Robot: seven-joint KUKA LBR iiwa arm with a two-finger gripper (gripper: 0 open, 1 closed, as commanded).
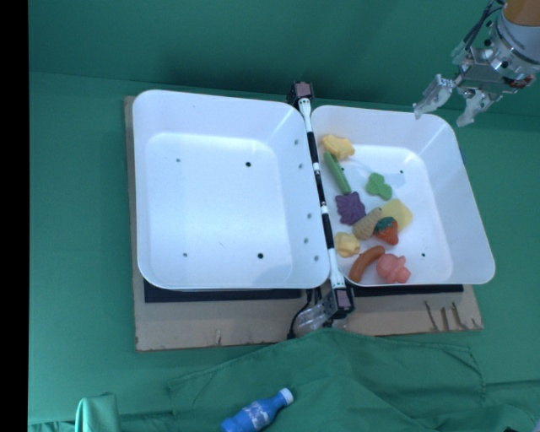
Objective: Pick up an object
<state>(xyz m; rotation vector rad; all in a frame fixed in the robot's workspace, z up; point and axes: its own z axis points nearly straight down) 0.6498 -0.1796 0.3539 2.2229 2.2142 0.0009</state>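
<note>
Blue bottle (257, 412) lies nearest — gripper (449, 101) apparently spread, empty.

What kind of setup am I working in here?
Likely a lab bin-picking bench: two shallow white plastic bins on green cloth, small colourful toy foods in the right bin, the silver two-finger gripper open above its far corner.

arm: the grey KUKA arm (519, 25) is cut off by the top and right edges, just above the jaws.
cardboard sheet: the brown cardboard sheet (219, 333), well below-left of the jaws, is partly hidden under the rumpled green cloth (354, 380).
toy pile: the small coloured plastic toys (367, 215), below-left of the jaws, overlap; shapes partly unreadable.
</note>
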